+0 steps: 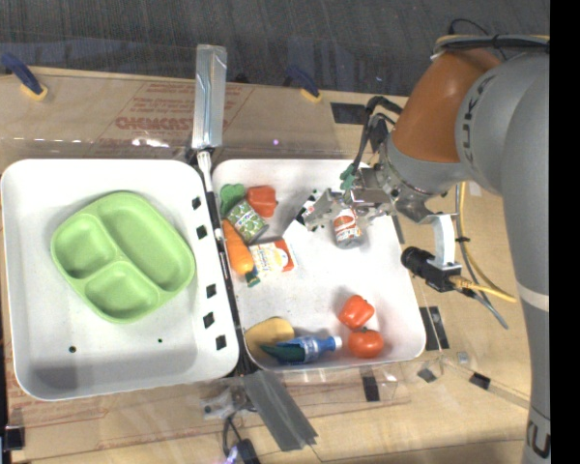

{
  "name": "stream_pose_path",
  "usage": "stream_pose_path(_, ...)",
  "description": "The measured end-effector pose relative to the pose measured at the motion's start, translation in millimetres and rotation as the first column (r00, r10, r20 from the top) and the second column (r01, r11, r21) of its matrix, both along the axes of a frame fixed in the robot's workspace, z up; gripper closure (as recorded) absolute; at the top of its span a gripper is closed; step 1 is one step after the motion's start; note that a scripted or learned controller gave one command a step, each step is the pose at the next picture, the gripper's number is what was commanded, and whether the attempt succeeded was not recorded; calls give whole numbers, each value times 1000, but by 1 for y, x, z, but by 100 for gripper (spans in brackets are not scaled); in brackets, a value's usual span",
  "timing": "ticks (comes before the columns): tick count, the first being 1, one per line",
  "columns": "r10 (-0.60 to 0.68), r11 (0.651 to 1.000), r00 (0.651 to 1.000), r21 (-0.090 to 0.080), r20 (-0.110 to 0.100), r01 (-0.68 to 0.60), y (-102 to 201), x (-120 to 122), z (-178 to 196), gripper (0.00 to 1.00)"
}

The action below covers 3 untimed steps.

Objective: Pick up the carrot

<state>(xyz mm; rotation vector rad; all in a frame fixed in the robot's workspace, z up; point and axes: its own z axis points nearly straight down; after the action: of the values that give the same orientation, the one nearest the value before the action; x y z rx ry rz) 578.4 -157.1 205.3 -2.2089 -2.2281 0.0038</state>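
1. My arm [483, 114], grey with an orange band above the wrist, reaches in from the right edge of the view and bends down over the upper right part of the right bin.
2. The surface [97, 104] is a light board carrying two shallow white bins side by side.
3. The left bin [29, 356] holds a green divided plate [123, 254] with three compartments, lying in its middle.
4. The right bin [314, 298] holds all the loose items listed below.
5. My tool [340, 206] hangs over the upper middle of the right bin. I cannot tell from this view how it is set; a small red-and-white can [346, 228] sits directly under it, and whether they touch I cannot tell.
6. The carrot [237, 251] lies against the left wall of the right bin, long axis running roughly top to bottom, well apart from my tool.
7. Just above the carrot sit a green packet [244, 220] and an orange-red piece [262, 200].
8. A white and orange carton [273, 257] lies just right of the carrot, touching or nearly so.
9. Along the bottom wall: a yellow piece [269, 332], a blue bottle [309, 346] lying flat, a red tomato [365, 343], and an orange-red pepper [357, 310] just above the tomato.
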Motion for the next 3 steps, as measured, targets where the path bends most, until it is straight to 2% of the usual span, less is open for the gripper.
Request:
stream_pose_path(1,165,986,986,0,2,-165,30,-46,-114,0)
stream_pose_path(2,164,987,987,0,2,-164,30,-47,-114,0)
stream_pose_path(3,169,986,986,0,0,-169,30,-46,-104,100)
